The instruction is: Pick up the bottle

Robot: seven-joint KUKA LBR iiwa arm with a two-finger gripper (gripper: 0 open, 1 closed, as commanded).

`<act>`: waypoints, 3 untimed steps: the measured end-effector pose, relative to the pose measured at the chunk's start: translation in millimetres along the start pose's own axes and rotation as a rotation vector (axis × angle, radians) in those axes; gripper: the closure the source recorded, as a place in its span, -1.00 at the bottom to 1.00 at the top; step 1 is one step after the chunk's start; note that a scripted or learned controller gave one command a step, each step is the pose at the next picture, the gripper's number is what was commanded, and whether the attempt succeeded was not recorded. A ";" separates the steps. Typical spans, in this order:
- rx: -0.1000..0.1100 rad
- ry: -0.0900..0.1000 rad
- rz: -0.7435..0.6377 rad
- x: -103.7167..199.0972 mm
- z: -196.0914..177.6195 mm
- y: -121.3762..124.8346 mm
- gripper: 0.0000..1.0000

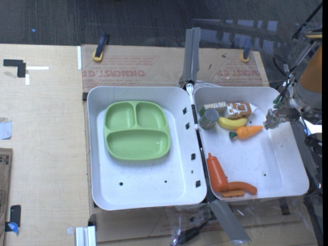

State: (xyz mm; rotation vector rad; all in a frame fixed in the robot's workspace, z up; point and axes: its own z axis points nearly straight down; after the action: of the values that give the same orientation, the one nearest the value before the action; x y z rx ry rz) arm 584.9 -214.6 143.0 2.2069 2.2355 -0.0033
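Observation:
The bottle is orange-red and lies on its side against the left wall of the right bin, near the front corner, with its cap end pointing toward the back. My gripper hangs over the right side of that bin, up and to the right of the bottle and well apart from it. It is just right of a carrot's tip and I see nothing in it.
Beside the bottle's base lies an orange sausage. At the back of the right bin sit a carrot, a banana, a grey can and a small box. The left bin holds a green divided plate.

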 end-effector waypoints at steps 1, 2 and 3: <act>0.000 0.000 0.000 0.1 0.1 0.0 -1.00; 0.003 0.002 -0.017 90.8 -10.1 -29.6 -1.00; 0.002 0.003 -0.252 104.2 13.5 -74.1 -1.00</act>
State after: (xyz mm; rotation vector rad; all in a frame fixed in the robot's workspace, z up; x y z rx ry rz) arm 509.4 -111.4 129.4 1.9105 2.4986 -0.0029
